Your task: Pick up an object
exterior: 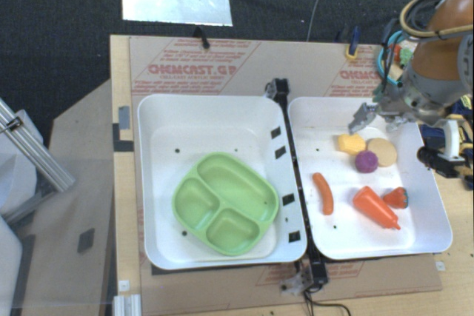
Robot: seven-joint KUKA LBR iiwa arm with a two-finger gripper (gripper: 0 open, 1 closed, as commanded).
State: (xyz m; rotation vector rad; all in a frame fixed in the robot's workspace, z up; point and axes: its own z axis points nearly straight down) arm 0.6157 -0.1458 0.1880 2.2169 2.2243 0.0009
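The right bin (429,233) holds several toy foods. A yellow chunk (351,143) lies near the bin's back. Beside it are a purple ball (366,161) and a beige round piece (384,152). An orange-red sausage (323,193) lies to the left. An orange carrot (375,207) and a small red piece (398,197) lie toward the front. My gripper (376,120) hangs over the back of this bin, just above the yellow chunk and the beige piece. It is open, and nothing sits between its fingers (362,118).
The left bin (159,159) contains a green divided plate (226,202). A black divider with clips (289,159) runs between the bins. Cables and the arm's wrist (437,63) crowd the back right corner.
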